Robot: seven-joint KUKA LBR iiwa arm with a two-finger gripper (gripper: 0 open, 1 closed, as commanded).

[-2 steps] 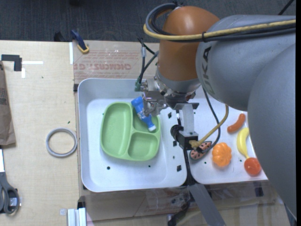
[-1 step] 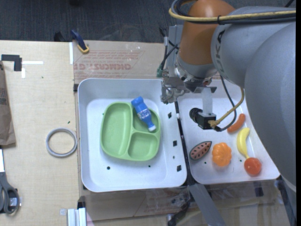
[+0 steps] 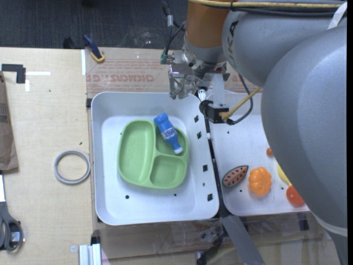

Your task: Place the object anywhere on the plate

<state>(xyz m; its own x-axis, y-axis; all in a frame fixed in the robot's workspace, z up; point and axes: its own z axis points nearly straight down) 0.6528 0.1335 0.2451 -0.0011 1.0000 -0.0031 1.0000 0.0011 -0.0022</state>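
A green divided plate (image 3: 144, 154) lies in the left white bin (image 3: 105, 148). A blue and white bottle (image 3: 167, 132) lies on the plate's upper right part, slanting from upper left to lower right. My gripper (image 3: 185, 91) hangs above the bin's back edge, up and to the right of the bottle, apart from it. Nothing shows between its fingers.
The right bin (image 3: 242, 203) holds a brown oval piece (image 3: 235, 176), an orange pumpkin-like toy (image 3: 260, 180) and a red-orange fruit (image 3: 294, 196). On the bench to the left lie a grey ring (image 3: 71, 166) and scissors (image 3: 10, 231). The big grey arm covers the upper right.
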